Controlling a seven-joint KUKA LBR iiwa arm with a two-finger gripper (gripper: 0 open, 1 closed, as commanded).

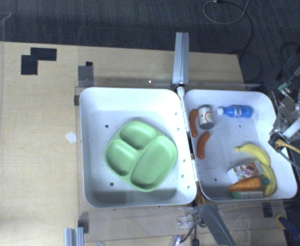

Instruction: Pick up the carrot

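Lying near-horizontal across the view, carrot sits at right bin's near wall, taper pointing left, thick end by banana. Gripper at right rim; open or closed, can't tell.

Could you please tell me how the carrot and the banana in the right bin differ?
The carrot is orange, the banana yellow. The carrot is straight, the banana curved. The banana is longer. The carrot lies along the bin's near wall; the banana arcs down toward the carrot's right end. Both rest in the right bin.
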